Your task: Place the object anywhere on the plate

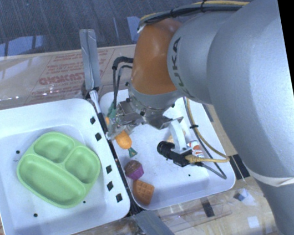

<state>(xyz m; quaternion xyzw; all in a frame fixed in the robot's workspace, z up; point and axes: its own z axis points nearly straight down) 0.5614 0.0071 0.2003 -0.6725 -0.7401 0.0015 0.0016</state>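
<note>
Looking down at a slant, the camera view has the green divided plate (58, 168) in the left bin (10, 222), at centre-left of the frame. The tool (118, 126) hangs over the right bin (218, 183), just above a small orange object (123, 141); whether it is open or closed, I cannot tell. That piece looks light, smooth and rounded, likely slippery, so pinching across its middle seems safest.

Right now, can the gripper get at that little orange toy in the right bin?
Probably yes. The gripper hangs just above the orange toy near the right bin's left wall, with nothing lying between them. The purple toy and the waffle-like piece sit lower, apart from it.
</note>
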